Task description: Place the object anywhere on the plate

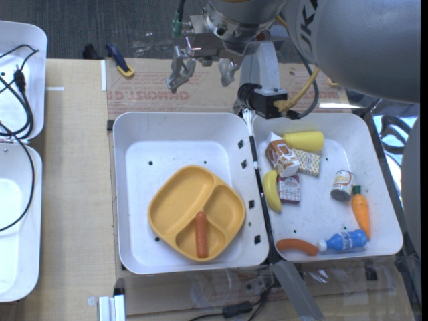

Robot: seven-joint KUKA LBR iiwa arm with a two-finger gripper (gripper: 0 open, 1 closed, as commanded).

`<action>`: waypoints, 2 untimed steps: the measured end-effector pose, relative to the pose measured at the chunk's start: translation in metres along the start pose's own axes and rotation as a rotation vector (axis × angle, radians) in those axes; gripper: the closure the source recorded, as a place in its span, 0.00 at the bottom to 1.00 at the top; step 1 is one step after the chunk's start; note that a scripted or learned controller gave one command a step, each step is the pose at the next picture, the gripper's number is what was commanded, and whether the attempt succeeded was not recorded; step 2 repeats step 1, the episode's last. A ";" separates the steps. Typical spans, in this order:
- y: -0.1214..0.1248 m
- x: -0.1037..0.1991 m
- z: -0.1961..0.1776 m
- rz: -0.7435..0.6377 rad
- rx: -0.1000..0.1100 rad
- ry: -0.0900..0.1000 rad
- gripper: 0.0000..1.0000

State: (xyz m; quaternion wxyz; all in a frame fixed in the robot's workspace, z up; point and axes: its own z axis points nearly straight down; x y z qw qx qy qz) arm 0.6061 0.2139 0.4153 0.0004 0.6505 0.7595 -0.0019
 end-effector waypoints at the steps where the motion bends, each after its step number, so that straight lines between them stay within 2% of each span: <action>1: 0.053 -0.009 -0.013 -0.594 -0.003 0.000 0.00; 2: 0.053 -0.009 -0.013 -0.594 -0.003 0.000 0.00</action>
